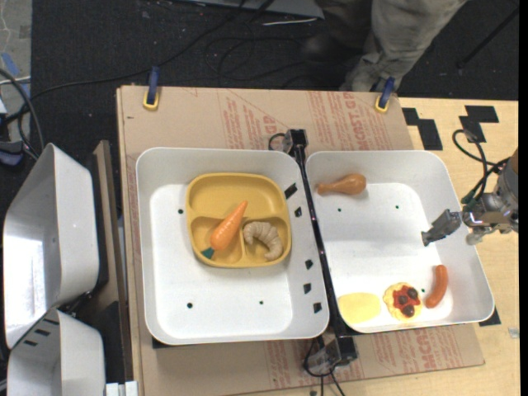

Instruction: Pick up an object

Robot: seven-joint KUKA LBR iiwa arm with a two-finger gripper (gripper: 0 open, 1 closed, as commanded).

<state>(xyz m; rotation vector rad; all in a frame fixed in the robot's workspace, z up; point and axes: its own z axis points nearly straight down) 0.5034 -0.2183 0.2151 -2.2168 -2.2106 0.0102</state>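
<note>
Nearest the camera, along the right bin's [462, 180] near edge, a yellow slice [359, 307], a small pizza [403, 299] and a sausage [436, 286] are laid in a row, left to right. A drumstick [343, 186] is seen at that bin's far side. The end effector [445, 225] is held over the bin's right side, above the sausage; nothing is gripped, and its state cannot be told. In the left bin [165, 246], a yellow tray [198, 196] carries a carrot [228, 226] and a shrimp [264, 238]. Both bins are borne by the desk [239, 110].
</note>
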